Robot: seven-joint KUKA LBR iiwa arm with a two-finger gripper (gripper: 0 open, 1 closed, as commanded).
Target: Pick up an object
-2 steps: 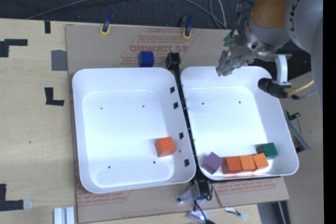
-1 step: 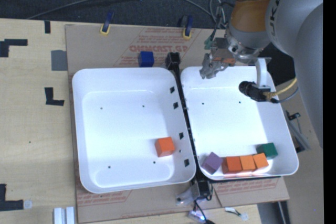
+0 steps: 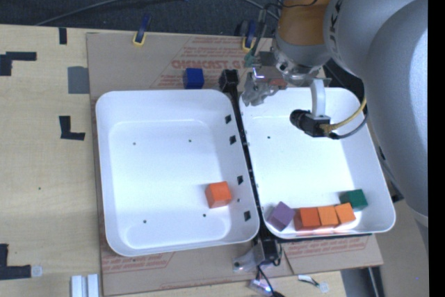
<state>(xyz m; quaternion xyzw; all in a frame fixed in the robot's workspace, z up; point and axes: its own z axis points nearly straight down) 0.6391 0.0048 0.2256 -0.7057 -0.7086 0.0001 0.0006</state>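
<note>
5 small blocks (image 3: 321,217) in the right bin (image 3: 306,163) look light, rigid — grab flat sides. Gripper (image 3: 256,88) hangs high; can't tell its jaw state.

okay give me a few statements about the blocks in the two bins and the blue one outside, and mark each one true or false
1. An orange block lies in the left bin. True.
2. The purple block lies in the left bin. False: it lies in the right bin.
3. A blue block sits on the cardboard beyond the bins. True.
4. The green block sits at the right bin's far edge. False: it is near the front right corner.
</note>
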